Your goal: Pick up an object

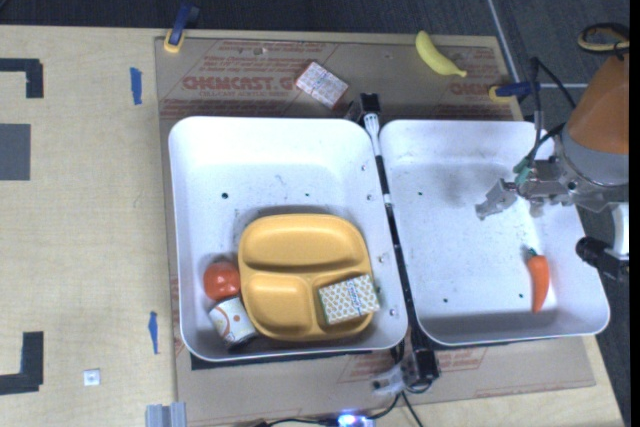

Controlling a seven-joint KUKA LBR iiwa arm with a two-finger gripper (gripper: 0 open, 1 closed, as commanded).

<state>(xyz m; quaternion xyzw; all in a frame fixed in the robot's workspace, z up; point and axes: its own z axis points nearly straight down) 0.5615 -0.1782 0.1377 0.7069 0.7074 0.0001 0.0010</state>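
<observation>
The right bin (450, 315) holds an orange carrot (539, 282), lying near its right wall. My gripper (496, 201) hangs over the right half of that bin, up and to the left of the carrot, and nothing shows in its grasp. In the left bin (200, 155) lies a yellow divided plate (295, 260) with a patterned green-and-white block (348, 299) in its lower right compartment. A red ball-like fruit (220, 278) and a small white-and-orange can (231, 320) rest against the plate's left side.
Behind the bins, on the cardboard sheet, lie a yellow banana (438, 55) and a small patterned packet (321, 83). A black divider clamp (369, 105) sits between the bins at the back. Cables (408, 377) run off the front edge.
</observation>
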